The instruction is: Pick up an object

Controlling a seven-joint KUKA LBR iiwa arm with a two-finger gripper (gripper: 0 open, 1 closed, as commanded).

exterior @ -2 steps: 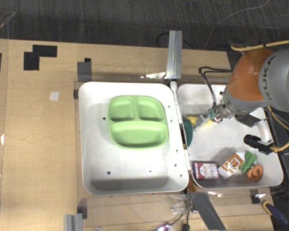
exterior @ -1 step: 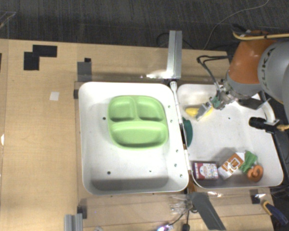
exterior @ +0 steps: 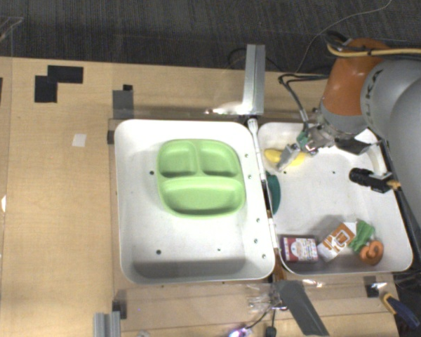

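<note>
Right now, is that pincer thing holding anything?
Pincer: down at the yellow object in the right bin; cannot be told whether it grips it.

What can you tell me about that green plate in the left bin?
The green plate is a light green tray with rounded corners that looks like plastic, split into three sections: two smaller ones at the far side and one wide one nearer the camera. Nothing lies in its sections. It lies flat, right way up, on the floor of the left bin, toward the far right part, apart from the walls. Nothing else touches it.
</note>
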